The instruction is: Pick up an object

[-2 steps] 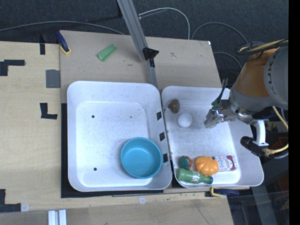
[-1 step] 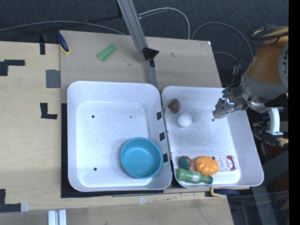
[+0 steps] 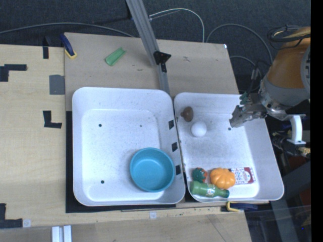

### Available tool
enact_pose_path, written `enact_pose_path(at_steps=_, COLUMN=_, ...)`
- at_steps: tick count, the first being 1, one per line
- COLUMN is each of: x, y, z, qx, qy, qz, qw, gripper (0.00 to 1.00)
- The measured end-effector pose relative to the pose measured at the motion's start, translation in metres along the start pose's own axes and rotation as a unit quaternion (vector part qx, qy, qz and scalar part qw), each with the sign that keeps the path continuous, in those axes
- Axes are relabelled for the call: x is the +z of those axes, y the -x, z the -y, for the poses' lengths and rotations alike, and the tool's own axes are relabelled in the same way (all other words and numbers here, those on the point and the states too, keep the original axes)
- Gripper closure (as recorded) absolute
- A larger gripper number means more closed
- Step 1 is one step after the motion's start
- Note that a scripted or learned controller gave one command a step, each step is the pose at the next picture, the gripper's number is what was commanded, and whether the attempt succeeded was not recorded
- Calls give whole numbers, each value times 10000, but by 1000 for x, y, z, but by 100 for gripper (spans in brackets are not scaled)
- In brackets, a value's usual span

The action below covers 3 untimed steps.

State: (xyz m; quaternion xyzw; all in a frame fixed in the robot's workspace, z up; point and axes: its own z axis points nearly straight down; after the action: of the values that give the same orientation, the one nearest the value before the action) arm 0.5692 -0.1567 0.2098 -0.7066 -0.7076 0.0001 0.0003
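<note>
The gripper (image 3: 241,116) hovers at the right bin's (image 3: 267,178) upper right edge, grasping nothing, with the white ball (image 3: 199,129) just to its left.

Probably a robotics lab: taped plywood bench (image 3: 30,135), loose cables (image 3: 192,19), two white bins (image 3: 81,110).

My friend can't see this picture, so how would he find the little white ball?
Look in the right-hand white bin, up near its far end. The white ball lies on the floor there, just below a brown lump. It is the only plain white, round thing; the orange and green toys sit at the bin's near end.
</note>
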Motion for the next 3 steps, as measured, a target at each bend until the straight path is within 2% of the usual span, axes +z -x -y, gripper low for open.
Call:
enact_pose_path(at_steps=2, x=7, y=-109, z=25, qx=-26, qy=-16, qz=-7, qw=10000, gripper=100)
enact_pose_path(at_steps=3, x=5, y=-161, z=21, qx=-32, qy=-8, qz=-7, qw=10000, gripper=100)
